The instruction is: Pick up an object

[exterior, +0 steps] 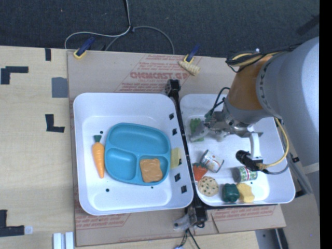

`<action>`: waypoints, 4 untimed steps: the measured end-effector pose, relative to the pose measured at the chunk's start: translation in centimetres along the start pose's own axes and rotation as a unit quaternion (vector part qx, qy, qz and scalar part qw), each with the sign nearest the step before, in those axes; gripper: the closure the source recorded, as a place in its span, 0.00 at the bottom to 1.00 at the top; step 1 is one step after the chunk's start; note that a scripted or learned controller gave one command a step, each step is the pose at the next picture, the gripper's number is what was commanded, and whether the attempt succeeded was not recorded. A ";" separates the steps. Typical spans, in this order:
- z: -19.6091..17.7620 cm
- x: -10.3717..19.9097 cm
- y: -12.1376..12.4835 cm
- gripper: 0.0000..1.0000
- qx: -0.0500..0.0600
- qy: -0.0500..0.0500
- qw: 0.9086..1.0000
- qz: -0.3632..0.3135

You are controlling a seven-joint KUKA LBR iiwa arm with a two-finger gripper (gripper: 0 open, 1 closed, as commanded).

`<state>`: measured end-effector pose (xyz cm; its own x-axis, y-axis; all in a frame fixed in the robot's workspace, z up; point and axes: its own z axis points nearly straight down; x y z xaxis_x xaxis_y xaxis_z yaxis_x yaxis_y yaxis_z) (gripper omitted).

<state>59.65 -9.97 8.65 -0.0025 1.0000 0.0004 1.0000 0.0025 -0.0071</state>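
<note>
The blue divided plate point(136, 152) in the left bin point(83, 108) serves as the landmark. A piece of toast point(151, 169) lies in the plate's lower right compartment; its other compartments show bare blue. Just left of the plate, a toy carrot point(98, 157) lies lengthwise on the bin floor, close to the plate's rim but apart from it. At the plate's right edge a small yellow piece point(176, 157) sits against the bin wall, partly hidden by the black divider point(179, 134) between the bins.

Right of the plate, across the divider, is the right bin point(277, 193), where the loose things lie. Nearest the plate are a small orange-red piece point(199, 170) and a round cookie point(208, 186), with a small tilted can point(211, 161) just above them. Farther right lie a dark green lump point(230, 192), touching a yellow block point(246, 193), and another small can point(245, 174) with a green label. A greenish thing point(196, 128) lies up and right of the plate, too blurred to identify.

The grey arm point(290, 87) with its orange band point(248, 87) reaches in from the far right and hides much of the right bin's upper half. The claw point(215, 124) hangs just beside the greenish thing; its metal parts merge with cables and shadow, so whether it is spread or pressed together cannot be told, nor whether it touches anything.

Both bins rest on a cardboard sheet point(150, 74) on the bench point(31, 154).
</note>
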 end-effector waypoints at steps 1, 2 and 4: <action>-0.1 -6.2 -4.9 0.00 -0.006 -0.001 1.000 0.003; 0.0 0.3 -0.8 0.00 -0.006 -0.002 1.000 -0.002; -1.1 0.2 -4.4 0.00 0.000 0.001 1.000 0.000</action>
<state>55.27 -9.82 9.74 -0.0032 1.0000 0.0018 1.0000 0.0032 -0.0065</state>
